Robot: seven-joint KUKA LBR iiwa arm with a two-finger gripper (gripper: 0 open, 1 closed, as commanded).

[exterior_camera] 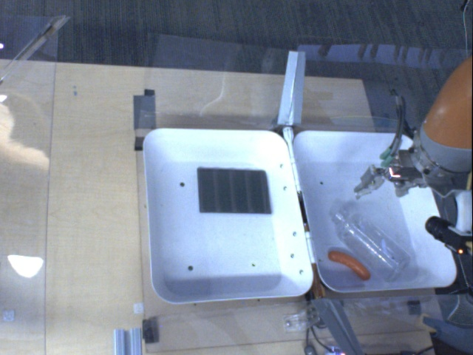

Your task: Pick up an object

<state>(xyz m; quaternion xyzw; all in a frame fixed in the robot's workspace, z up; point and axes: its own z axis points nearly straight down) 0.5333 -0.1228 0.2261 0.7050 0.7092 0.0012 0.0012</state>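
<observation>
gripper (378, 177) above right bin (321, 150) | finger state not discernible | clear bottle (369, 244), orange sausage (349, 264) unpicked | grasp pending

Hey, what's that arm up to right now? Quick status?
Gripper above right bin, holding nothing. Clear bottle and orange sausage lie below it, untouched. Nothing in the way.

We see two white bins side by side on the bench. The left bin (170, 220) carries a dark ribbed rectangle (233, 191) near its middle. In the right bin (325, 161), a clear plastic bottle (369, 244) lies near the front edge — an orange sausage-shaped object (349, 264) just beside it. The gripper (377, 177) hovers over this bin's right side, fingers apart.
</observation>
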